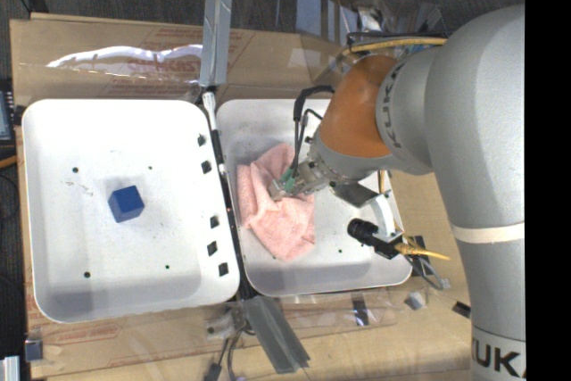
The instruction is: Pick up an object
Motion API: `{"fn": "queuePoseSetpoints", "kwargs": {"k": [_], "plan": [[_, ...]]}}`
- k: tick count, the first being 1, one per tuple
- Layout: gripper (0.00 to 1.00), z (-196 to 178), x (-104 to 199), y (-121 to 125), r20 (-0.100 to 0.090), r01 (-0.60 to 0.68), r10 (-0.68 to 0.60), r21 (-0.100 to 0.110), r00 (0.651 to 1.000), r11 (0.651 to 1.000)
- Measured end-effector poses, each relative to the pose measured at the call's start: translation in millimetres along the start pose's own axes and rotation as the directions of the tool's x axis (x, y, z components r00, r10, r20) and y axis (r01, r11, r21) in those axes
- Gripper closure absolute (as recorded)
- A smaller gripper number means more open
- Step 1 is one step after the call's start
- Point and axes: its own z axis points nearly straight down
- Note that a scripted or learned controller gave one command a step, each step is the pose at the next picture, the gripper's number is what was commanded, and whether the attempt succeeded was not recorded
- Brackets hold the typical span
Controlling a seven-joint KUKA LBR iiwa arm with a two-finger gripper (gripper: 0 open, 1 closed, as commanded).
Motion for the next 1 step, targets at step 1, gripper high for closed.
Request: {"fn": "queuePoseSetpoints", "kwargs": {"k": [1], "plan": [[0.0,-0.2,-0.6,-0.2,0.001,0.0,0.0,0.0,1.0,1.0]]}}
